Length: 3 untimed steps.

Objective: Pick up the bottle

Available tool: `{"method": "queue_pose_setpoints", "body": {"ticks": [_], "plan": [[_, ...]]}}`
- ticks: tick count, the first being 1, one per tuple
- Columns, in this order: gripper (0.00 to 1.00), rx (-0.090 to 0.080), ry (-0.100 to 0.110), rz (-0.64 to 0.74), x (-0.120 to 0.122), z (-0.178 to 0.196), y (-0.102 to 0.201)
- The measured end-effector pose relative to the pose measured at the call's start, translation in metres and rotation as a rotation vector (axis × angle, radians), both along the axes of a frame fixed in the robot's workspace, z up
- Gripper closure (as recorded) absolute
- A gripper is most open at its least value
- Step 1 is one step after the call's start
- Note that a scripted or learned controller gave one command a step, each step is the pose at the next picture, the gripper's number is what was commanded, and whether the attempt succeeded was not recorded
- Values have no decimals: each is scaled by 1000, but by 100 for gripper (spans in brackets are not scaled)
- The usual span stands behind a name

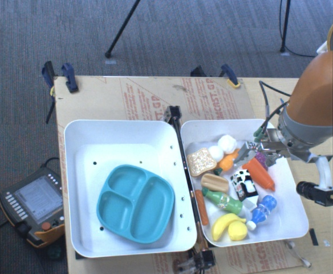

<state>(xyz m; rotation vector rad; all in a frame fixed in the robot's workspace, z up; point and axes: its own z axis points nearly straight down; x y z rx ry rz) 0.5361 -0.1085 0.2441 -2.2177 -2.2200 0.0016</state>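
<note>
We are seeing the grey arm with its orange band [317, 96] reaching in from the right and bending down over the right-hand shallow white bin [295, 224]. Its two-finger gripper [256, 150] is hanging low above the upper middle of that bin, close to the pile of toy food; we cannot tell its state from here, and nothing is showing as held.

We are counting two bins lying side by side on the brown board bench [138, 96]. The left-hand shallow white bin [81, 147] is holding one thing, a teal plastic plate with three compartments [135, 203], lying flat near its middle.

The right-hand bin is holding the clutter. The green plastic bottle [223, 198], the one for the task, is lying on its side near the bin's middle, just below a tan bread roll [214, 182] and above a yellow banana [224, 225]. One orange carrot [261, 174] is lying tilted by the gripper, touching a black-and-white carton [244, 184]. One speckled cracker-like slab [200, 161] is sitting at the upper left, two white balls [223, 146] beside it. One blue-and-white bottle-like toy [262, 209] is lying at the lower right, and a yellow lemon-like lump [238, 231] is touching the banana.
</note>
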Motion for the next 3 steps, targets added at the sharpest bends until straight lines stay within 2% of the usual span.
{"method": "queue_pose_setpoints", "body": {"ticks": [1, 2, 3], "plan": [[100, 1, 2, -1, 0, 10, 0], [100, -2, -3, -116, -60, 77, -57], [100, -2, -5, 297, -60, 85, -96]]}}
